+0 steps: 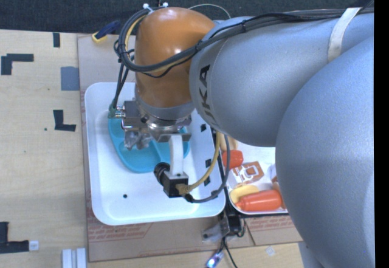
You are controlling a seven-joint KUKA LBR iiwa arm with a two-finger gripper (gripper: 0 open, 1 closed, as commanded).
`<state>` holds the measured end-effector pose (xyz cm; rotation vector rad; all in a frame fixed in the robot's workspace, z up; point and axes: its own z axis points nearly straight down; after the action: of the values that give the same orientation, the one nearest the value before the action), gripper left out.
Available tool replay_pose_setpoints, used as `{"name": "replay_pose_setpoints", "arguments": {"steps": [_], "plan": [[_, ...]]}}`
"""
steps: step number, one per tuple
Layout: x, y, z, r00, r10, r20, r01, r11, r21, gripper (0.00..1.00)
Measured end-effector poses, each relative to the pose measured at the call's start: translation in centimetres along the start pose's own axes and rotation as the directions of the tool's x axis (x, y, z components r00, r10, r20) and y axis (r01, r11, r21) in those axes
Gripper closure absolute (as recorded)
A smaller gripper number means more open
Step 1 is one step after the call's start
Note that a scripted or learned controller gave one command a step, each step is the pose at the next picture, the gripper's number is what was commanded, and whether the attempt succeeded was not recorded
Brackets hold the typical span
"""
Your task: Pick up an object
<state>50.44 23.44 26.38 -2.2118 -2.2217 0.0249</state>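
In the left white bin (103, 200), toward its upper middle, lies a light blue flat object (135, 154), rounded at its lower end; much of it is hidden beneath the arm's wrist. The gripper (141, 138) hangs directly over this blue piece, and whether it touches the piece cannot be told (nor whether the claw is released or clenched, since the wrist covers it). The orange band (164, 48) sits above, with black cables looping around it. In the right bin (258, 213), partly covered by the grey arm (292, 78), lie an orange-red object (262, 200), a yellow one (244, 191), and a white-and-orange patterned item (250, 171).
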Motion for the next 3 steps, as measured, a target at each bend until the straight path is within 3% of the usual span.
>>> {"name": "replay_pose_setpoints", "arguments": {"steps": [1,2,3], "plan": [[-0.2,5.5,17.6,1.0,0.003,-0.008,-0.003,1.0,-0.018,1.0],[-3.3,14.0,-4.4,1.0,0.004,-0.01,-0.005,0.999,-0.036,1.0],[-7.9,10.5,3.2,1.0,0.008,-0.002,-0.008,1.0,-0.006,1.0]]}}
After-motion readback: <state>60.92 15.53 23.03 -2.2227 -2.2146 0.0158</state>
